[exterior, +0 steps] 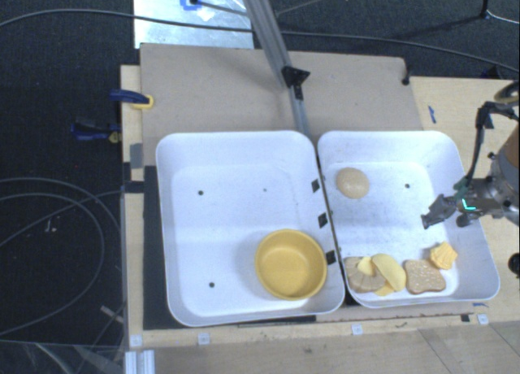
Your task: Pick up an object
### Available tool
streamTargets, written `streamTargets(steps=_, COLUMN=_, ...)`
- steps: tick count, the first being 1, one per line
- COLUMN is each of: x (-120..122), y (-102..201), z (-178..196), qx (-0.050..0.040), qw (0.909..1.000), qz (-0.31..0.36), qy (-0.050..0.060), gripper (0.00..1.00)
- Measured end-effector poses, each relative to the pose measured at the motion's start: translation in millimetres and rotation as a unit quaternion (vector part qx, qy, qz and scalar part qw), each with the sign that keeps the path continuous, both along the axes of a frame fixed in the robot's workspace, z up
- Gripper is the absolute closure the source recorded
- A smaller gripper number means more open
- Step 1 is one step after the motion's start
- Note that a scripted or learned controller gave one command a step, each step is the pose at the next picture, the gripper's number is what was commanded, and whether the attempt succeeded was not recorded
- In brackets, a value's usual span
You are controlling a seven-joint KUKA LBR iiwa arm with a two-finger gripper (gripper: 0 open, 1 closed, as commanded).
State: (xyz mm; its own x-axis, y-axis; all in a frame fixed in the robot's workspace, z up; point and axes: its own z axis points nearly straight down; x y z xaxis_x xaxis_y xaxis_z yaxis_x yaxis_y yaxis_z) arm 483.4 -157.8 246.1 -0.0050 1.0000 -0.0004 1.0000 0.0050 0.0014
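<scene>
The 2 white bins sit side by side on the counter [244, 96], and at the lower right of the frame, along the near wall of the right white bin [422, 143], lie a small orange cheese-like wedge [444, 255], a brown slice of toy bread [424, 276] and a pale yellow banana-like piece [388, 271] whose long axis runs from upper left to lower right. A round beige bun-shaped object [353, 183] rests alone toward the upper left of that bin, and a yellow plastic bowl [291, 263] sits upright in the lower right of the left white bin [236, 185]. The dark jaws [441, 211] hang over the right edge of the right bin, just above the wedge, grasping nothing; I cannot tell whether they are released or clenched.

Right bin [455, 153]: tan round bun [353, 183] lying alone at far left, and along the near wall a beige-yellow clump [374, 273], toast slice [424, 276] lying flat, orange-yellow chunk [444, 255] rightmost; left bin [244, 153]: yellow bowl [291, 263] upright, near-right corner.
</scene>
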Motion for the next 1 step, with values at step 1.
streamTargets(steps=1, x=0.2, y=0.0, z=0.3, qx=-0.0001, qw=1.0, qz=0.0, qy=0.0, gripper=0.0)
